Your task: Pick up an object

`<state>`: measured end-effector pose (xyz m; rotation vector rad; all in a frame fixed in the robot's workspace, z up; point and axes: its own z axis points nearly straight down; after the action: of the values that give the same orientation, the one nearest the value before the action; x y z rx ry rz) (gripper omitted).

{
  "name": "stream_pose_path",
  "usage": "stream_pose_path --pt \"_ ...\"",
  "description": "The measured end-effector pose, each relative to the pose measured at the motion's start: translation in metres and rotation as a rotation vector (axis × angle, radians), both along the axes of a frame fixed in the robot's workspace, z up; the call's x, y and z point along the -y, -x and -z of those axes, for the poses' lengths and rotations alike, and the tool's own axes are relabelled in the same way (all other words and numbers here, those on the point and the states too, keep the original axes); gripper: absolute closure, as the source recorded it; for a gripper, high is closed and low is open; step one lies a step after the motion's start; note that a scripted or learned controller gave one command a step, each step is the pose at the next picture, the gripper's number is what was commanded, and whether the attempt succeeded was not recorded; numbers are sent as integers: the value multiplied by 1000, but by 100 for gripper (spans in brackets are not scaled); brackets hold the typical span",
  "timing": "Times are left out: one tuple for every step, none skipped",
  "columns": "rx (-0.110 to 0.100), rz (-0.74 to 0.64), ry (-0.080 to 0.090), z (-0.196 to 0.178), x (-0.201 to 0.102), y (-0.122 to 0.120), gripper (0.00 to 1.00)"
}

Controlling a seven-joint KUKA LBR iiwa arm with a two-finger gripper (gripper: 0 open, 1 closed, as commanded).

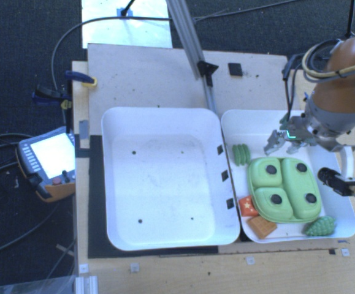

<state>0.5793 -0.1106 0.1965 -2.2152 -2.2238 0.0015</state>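
The right bin (238, 122) holds a big light-green block with four round studs (284, 188), a small dark-green ridged piece (241, 154), a red piece (248, 206), an orange-brown square (263, 226) and a bumpy green lump (320, 226). My gripper (286, 141) hangs over the back half of this bin, just behind the far edge of the light-green block. It is open, with nothing between its fingers. The arm's wrist and orange band reach in from the right and hide part of the bin's back right corner.
The left bin (113, 182) lies next to the right one. A slanted metal pole (189, 35) crosses the board behind the bins, beside a small black block (235, 70). A teach pendant (48, 161) lies on the floor at the left, among cables.
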Motion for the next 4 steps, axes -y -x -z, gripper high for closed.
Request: stream_pose_path --pt "4 0 1 -2 0 -1 0" --pt "1 -1 1 43 -7 -2 0" --pt "9 1 5 82 -7 -8 0" --pt "24 2 8 103 -5 -16 0"
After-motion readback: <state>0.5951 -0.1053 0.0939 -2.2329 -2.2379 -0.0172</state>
